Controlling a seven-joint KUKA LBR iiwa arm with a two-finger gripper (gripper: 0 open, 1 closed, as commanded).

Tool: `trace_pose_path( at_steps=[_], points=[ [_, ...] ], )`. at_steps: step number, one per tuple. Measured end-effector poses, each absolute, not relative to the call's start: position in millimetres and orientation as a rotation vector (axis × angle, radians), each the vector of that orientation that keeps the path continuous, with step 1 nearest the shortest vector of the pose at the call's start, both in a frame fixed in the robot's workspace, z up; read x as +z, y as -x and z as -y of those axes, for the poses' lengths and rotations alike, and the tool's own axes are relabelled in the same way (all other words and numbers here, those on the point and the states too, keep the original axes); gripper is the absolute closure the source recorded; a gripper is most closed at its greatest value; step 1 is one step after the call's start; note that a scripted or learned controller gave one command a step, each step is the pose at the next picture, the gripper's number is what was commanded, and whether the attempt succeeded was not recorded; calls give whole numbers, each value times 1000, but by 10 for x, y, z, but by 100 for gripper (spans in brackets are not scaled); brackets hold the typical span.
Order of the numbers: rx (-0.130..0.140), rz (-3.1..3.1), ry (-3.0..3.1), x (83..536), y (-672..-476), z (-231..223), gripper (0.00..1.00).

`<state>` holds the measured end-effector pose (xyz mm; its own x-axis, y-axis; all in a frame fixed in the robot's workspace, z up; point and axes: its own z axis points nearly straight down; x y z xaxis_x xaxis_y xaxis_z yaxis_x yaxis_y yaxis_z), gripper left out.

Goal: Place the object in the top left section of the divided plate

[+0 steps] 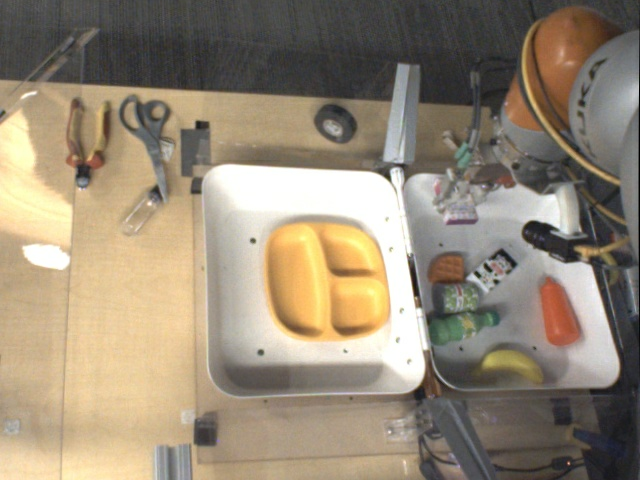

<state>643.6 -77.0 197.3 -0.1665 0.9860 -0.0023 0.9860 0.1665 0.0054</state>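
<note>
A yellow divided plate lies in the middle of the left bin. It has one long section on the left and two smaller sections on the right. My gripper hangs over the far left corner of the right bin, well to the right of the plate. Nearer the front of that bin lie a brown-red piece, a black-and-white block, a green bottle on its side, a banana and an orange carrot-like piece. The gripper is apart from all of them.
Scissors, pliers and a roll of black tape rest on the bench behind the left bin. A metal bar stands behind the gap between the bins. The arm fills the upper right.
</note>
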Motion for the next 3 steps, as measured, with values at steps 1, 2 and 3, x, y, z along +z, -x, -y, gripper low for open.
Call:
trace_pose_path(
  at_steps=[1,2,3],
  points=[
    [6,-2467,-1940,1854,-6060,142,100],
    [6,-2786,-1441,1852,-6004,-420,100],
    [6,-2786,-1442,1852,-6005,-416,0]
  ],
)
